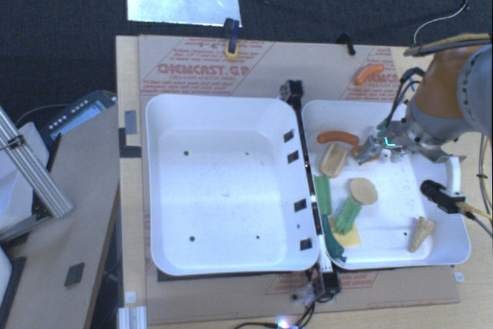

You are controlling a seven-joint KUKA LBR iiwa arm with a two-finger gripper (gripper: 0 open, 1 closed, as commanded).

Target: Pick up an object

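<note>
— Position of the tool [368, 153]?

— It was seen low in the right white plastic bin [447, 246], near the back wall; whether it was open or closed could not be told.

— And the nearest object?

— The orange-red sausage-shaped toy [338, 138] was found just left of the tool and slightly farther back, apart from it. Its long axis was laid nearly left-right, pointing toward the tool. The pale tan wedge-shaped block [333, 159] was seen just below it.
</note>
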